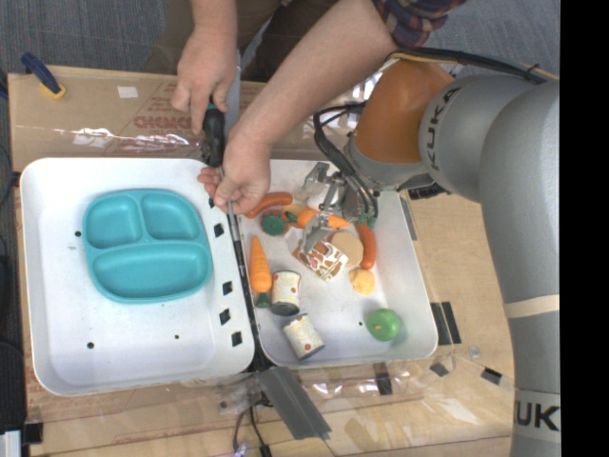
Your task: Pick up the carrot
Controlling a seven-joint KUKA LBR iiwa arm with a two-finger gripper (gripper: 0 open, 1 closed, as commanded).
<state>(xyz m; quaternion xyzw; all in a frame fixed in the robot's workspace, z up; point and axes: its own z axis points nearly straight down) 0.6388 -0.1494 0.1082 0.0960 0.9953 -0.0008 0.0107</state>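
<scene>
Your pincer hangs low over the upper middle of the right bin, its metal fingers pointing down into a knot of toy food; from this slanted view you cannot tell whether they are parted or closed, and nothing shows clearly between them. Just under and beside it sit a small orange piece with a green top, a dark green lump, and a red-and-white patterned carton lying tilted.

The carrot you are after lies apart from the pincer, lower left of it, stretched lengthwise along the left wall of the right bin, its pointed end toward the top of the view. Its lower end is just beside a small can; a second can lies tipped further down.

To the right of the carton you see a red chili, a yellow-orange fruit below it, and a green apple near the bin's lower right corner.

Two human hands reach in from the top: one grips a dark tool at the seam between the bins, the other rests at the bin's top-left corner, touching a red-orange sausage.

The left bin holds a teal divided plate.
</scene>
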